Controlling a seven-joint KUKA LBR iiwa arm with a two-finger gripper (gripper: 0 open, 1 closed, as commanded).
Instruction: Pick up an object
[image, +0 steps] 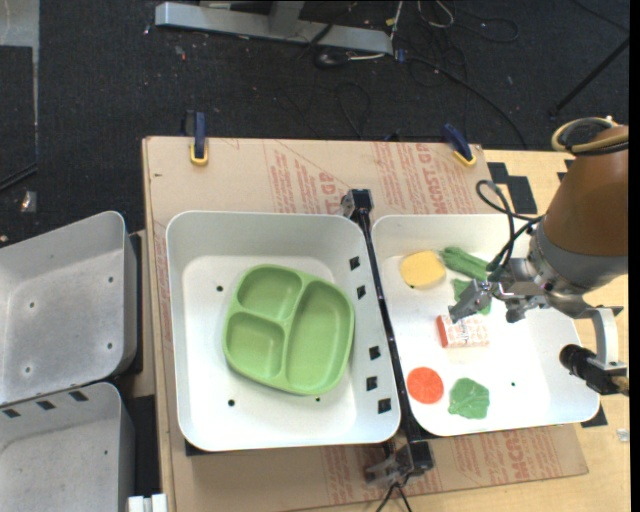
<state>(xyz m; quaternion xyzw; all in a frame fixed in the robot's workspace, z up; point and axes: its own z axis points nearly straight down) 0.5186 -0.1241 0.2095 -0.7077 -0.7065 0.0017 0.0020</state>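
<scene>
Camera view shows a small red-and-white box (463, 331) lying flat in the right bin (560, 400), just below the gripper (470, 300), which hovers over it. The box looks light, stiff and smooth; its short sides seem the best hold. Whether the gripper is apart I cannot tell.

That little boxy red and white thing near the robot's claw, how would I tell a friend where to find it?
Look in the right-hand white bin, the one the gripper reaches into. Near its middle, just below the claw, lies the small carton. It is the one boxy item, red and white, unlike the yellow piece above and the red disc below.
</scene>
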